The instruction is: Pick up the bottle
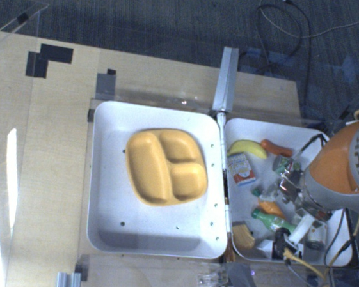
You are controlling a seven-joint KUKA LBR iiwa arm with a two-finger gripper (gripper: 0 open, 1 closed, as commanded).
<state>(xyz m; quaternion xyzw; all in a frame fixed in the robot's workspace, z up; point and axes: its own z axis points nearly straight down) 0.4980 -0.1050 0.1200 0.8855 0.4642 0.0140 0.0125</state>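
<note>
A small green bottle (272, 219) lies on its side in the front half of the right bin (253, 130), with an orange piece (268, 208) right behind it. My gripper (288, 185) hangs over the middle of that bin, just behind and to the right of the bottle. The grey wrist and orange band (335, 165) reach in from the right and hide the bin's right part. I see nothing held in the gripper.
The right bin also holds a banana (248, 148), a red-orange stick (275, 147), a small printed box (243, 169), a green item (283, 163) and a brown brush (243, 236). A yellow divided tray (166, 166) sits in the left bin (107, 183).
</note>
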